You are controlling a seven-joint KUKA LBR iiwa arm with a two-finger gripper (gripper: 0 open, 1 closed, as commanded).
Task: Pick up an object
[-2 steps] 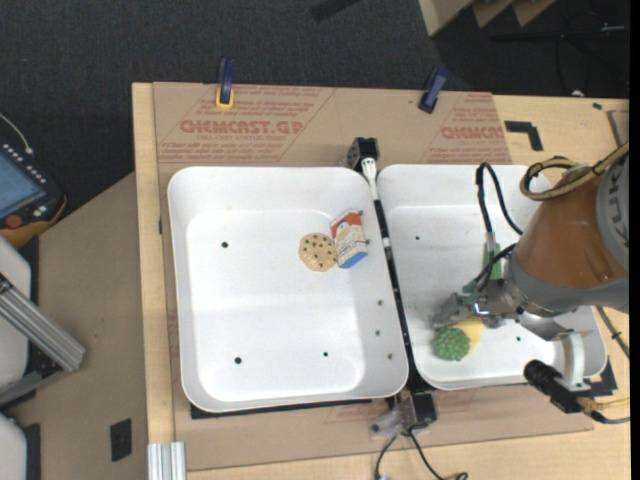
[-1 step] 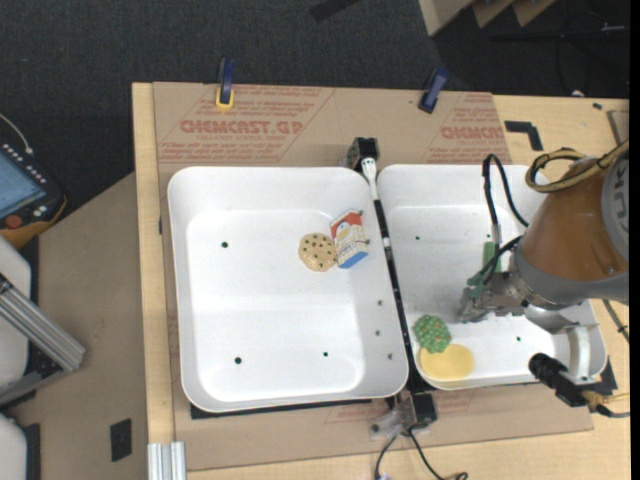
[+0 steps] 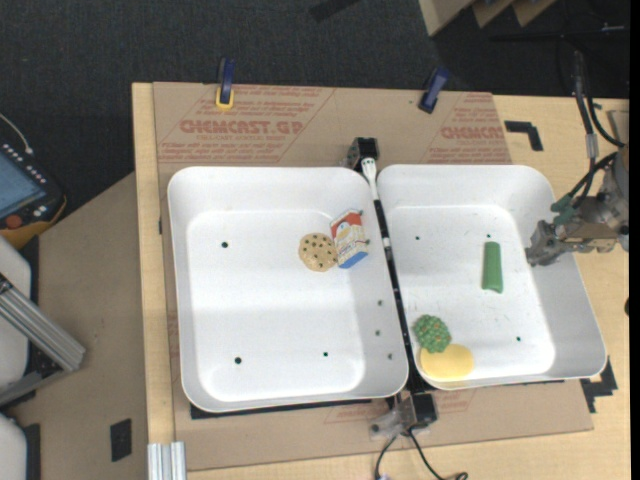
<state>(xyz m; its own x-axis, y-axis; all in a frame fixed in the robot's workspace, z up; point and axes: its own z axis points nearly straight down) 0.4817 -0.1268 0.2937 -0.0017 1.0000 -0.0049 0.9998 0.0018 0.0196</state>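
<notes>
Tool (image 3: 545, 240), finger state unclear, hovers just right of upright green stick (image 3: 492, 266), long axis top-to-bottom.

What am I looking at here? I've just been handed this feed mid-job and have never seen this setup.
One fixed camera looks down at a slant on a bench with two shallow white bins. The left bin holds a cookie touching a small milk carton. The right bin holds a green stick, plus a broccoli piece against a yellow lemon-like piece. The robot arm reaches in from the right; its end effector sits at the right bin's edge, with nothing visibly held.
</notes>
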